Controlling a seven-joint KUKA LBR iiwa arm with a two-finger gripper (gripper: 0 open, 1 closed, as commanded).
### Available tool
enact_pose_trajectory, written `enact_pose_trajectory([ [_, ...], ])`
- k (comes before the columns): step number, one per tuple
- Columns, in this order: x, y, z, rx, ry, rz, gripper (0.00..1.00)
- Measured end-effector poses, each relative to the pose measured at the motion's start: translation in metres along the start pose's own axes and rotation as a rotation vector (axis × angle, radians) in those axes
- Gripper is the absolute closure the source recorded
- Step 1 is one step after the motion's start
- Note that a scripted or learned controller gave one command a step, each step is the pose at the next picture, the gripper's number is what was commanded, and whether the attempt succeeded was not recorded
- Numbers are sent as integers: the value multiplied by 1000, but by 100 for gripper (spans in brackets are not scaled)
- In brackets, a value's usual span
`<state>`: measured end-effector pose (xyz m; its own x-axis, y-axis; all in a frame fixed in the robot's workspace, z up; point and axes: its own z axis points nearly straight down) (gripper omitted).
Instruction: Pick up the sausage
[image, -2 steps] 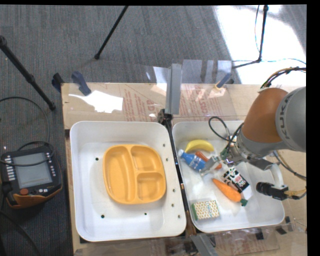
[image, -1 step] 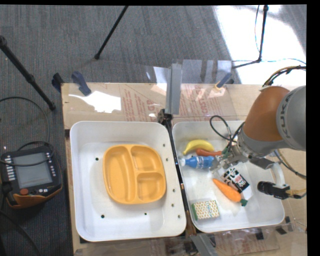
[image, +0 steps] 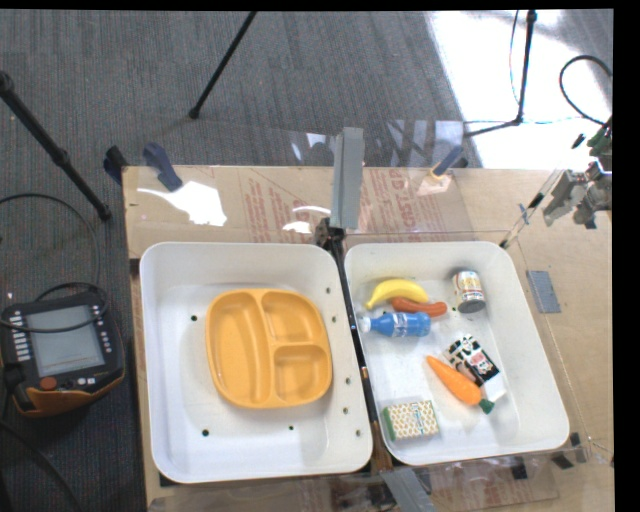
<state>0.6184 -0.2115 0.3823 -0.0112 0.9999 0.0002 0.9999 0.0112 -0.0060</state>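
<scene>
Sausage (image: 420, 307) lay in right bin (image: 520, 270), touching banana (image: 390, 291), just above bottle (image: 397, 324) | gripper (image: 585, 195) hung outside, upper right; grip state impossible to tell

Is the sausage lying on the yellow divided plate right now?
No, the sausage lies in the right bin beside the banana.

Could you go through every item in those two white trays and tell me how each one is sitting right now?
sausage: lying flat, touching the banana
banana: lying on its side
bottle: lying on its side
can: tipped over
carrot: lying flat
milk carton: lying down beside the carrot
green box: lying flat
yellow plate: right side up
</scene>
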Motion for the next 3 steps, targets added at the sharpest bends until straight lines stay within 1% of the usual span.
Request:
enact_pose_trajectory([
  [1,55,-30,171,2,2,-346,100],
  [2,65,-72,272,-24,-8,-382,100],
  [3,66,-74,275,-17,-4,-382,0],
])
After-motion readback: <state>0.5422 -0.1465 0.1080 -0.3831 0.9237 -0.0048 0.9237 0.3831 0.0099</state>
